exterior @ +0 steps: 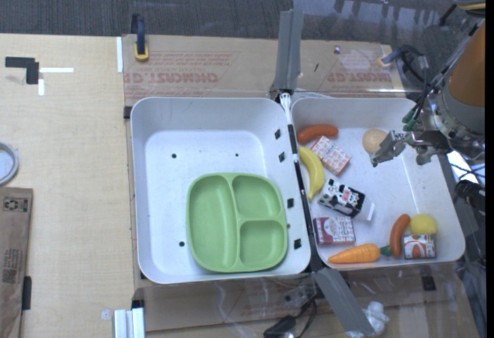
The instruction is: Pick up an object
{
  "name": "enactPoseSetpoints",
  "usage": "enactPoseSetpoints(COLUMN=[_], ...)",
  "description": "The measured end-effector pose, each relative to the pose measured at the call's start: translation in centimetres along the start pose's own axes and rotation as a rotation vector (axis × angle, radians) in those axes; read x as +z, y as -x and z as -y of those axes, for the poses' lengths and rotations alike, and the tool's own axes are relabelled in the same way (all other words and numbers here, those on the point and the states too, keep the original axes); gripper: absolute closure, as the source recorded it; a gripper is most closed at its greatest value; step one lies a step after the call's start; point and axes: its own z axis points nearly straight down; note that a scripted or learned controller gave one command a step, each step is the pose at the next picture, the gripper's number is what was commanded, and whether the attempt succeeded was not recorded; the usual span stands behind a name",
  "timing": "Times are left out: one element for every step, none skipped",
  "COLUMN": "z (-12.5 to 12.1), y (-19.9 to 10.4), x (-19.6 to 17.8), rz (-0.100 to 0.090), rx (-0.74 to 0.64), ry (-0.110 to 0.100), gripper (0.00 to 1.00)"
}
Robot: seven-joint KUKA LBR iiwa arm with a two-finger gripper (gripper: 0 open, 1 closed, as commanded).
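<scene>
My gripper [403, 153] hangs over the right side of the right bin [440, 182], open, with nothing between its fingers. Just to its left lies a tan ball [374, 140], close to one fingertip [383, 153]. Further left in this bin are a red sausage [318, 131], a pink box [330, 154], a banana [311, 169] and a black-and-white carton [342, 199]. Along the front lie a red-and-white box [333, 231], a carrot [355, 254], a second sausage [399, 234], a lemon [423, 224] and a small red pack [419, 248].
The left bin [154, 174] holds a green divided plate [238, 221]. A grey divider post [287, 51] stands behind the seam between the bins. Cables and the arm's wrist crowd the right edge near the bin wall.
</scene>
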Motion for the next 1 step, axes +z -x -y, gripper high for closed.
enactPoseSetpoints(z=[-8.21], y=[-3.72], x=[7.03], rz=[0.001], rx=[-0.066], ry=[0.001], gripper=[0.0])
